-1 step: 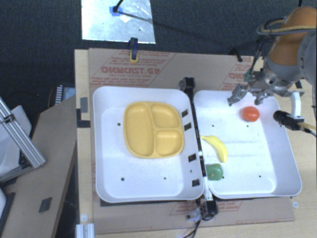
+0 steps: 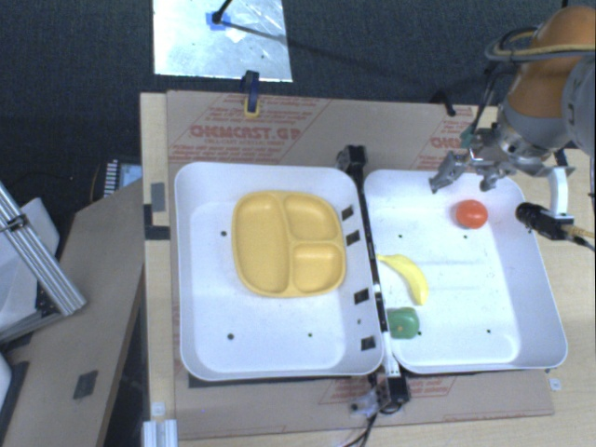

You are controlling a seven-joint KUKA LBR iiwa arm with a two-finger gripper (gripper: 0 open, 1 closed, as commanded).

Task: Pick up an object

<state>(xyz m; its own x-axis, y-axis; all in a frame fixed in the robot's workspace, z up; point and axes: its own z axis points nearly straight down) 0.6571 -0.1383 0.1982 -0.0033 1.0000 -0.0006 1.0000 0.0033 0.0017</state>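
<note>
Bright, even light; slightly soft focus

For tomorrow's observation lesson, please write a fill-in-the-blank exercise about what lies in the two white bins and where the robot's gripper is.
1. The divided yellow tray lies in the ____ bin.
2. In the right bin, the banana lies between the orange ball and the ____ object.
3. The gripper hovers near the right bin's ____ edge.
4. The yellow tray has ____ compartments.

Missing words: left; green; far; three

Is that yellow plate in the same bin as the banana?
No, the yellow plate lies in the left bin; the banana lies in the right bin.
</note>
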